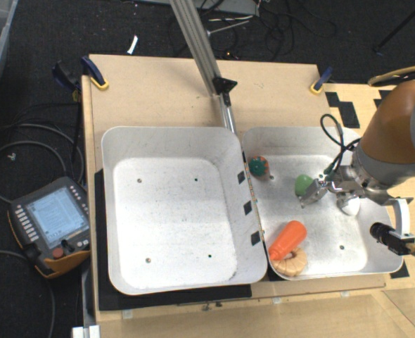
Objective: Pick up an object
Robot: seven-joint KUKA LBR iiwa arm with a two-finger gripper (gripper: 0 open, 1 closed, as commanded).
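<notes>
The right white bin [348,265] holds several small objects. A green lump [303,183] lies near its middle. My gripper [313,194] is low in this bin, right beside the green lump on its lower right side, and I cannot tell whether it touches the lump. An orange carrot-shaped piece [288,237] lies at the bin's front, leaning on a tan round piece [292,262]. A small green and red ball [258,165] sits by the bin's left wall. A white object [348,205] shows partly under the wrist.
The left white bin [169,213] stands beside the right one, sharing the middle wall. A slanted metal pole [200,48] rises from the back of the bench. The grey arm with its orange band [397,129] covers the right bin's far right side.
</notes>
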